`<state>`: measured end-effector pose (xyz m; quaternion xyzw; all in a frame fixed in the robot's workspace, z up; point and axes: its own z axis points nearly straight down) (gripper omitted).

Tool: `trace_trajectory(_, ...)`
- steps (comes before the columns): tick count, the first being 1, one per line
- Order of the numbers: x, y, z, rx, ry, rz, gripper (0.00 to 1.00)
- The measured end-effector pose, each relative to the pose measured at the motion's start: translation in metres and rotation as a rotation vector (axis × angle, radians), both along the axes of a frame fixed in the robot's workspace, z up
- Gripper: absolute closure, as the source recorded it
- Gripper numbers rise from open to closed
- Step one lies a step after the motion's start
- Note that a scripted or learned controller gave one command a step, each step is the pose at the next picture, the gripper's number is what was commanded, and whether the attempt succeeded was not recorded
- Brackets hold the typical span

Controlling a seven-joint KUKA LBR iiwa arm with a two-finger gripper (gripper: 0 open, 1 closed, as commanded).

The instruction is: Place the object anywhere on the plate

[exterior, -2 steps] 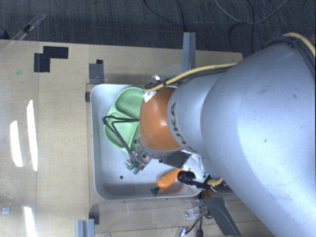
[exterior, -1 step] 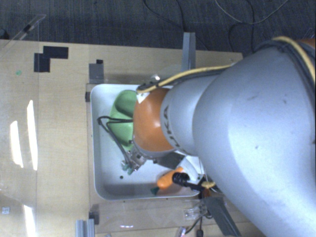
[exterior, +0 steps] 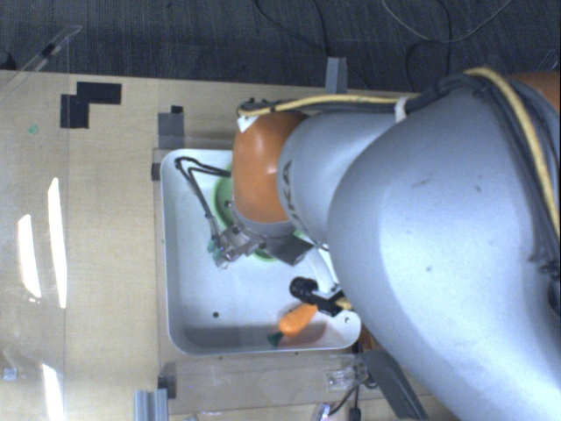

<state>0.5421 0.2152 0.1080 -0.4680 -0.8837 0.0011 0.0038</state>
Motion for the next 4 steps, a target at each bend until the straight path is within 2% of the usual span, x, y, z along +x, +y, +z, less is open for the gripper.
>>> trace_trajectory(1,-0.042,-0.030,-0.018,0.008,-0.024,0.218,1.00)
trace_trajectory(2,-0.048,-0.013,-0.018,0.000,-0.027,0.449,1.00)
trace_trajectory(3,-0.046,-0.013,-0.009,0.002,-0.030,0.447,1.00)
trace_trajectory(4,-0.051,-0.054,-0.018,0.009,-0.025,0.537,1.00)
